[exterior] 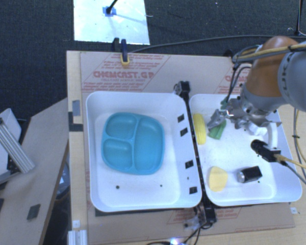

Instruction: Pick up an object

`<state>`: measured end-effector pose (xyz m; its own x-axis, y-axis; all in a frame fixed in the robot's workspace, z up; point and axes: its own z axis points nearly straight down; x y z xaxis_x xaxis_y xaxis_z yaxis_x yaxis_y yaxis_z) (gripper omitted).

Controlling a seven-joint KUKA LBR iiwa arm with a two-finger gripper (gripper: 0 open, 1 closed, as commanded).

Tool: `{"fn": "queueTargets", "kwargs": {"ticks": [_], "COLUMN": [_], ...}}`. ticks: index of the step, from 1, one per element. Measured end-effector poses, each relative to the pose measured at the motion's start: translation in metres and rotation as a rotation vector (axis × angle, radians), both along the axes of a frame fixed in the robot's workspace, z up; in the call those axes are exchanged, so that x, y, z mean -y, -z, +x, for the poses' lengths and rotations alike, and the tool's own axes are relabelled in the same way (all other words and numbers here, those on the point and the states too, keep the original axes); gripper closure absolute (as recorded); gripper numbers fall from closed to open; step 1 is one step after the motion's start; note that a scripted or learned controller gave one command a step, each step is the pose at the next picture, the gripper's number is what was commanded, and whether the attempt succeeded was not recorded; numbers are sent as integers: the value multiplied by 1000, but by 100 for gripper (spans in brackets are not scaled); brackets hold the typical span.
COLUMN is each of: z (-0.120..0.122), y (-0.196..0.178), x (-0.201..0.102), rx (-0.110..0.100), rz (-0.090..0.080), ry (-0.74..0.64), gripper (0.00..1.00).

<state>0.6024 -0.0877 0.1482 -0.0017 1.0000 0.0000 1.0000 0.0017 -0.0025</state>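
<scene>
The right bin (285,188) holds several small objects. A yellow banana-shaped piece (199,128) lies along its left wall. A green object (219,131) sits just right of it. A pale yellow rounded piece (218,178) and a dark cylinder (250,174) lie near the front. My gripper (215,121) is low over the back left of this bin, its tip right above the green object and partly covering it. The grey arm with its orange band (268,70) reaches in from the right.
The left bin (143,193) holds a blue divided plate (133,142). Black clips run along the wall between the bins (189,152). A black connector with a yellow cable (265,151) hangs off the wrist above the right bin's middle.
</scene>
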Motion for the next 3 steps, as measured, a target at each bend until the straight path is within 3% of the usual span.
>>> {"fn": "queueTargets", "kwargs": {"ticks": [1, 2, 3], "z": [8, 9, 10], "y": [55, 62, 51], "x": [7, 11, 9], "rx": [14, 7, 10], "rz": [-11, -8, -4], "ry": [4, 4, 4], "gripper": [0, 0, 100]}}
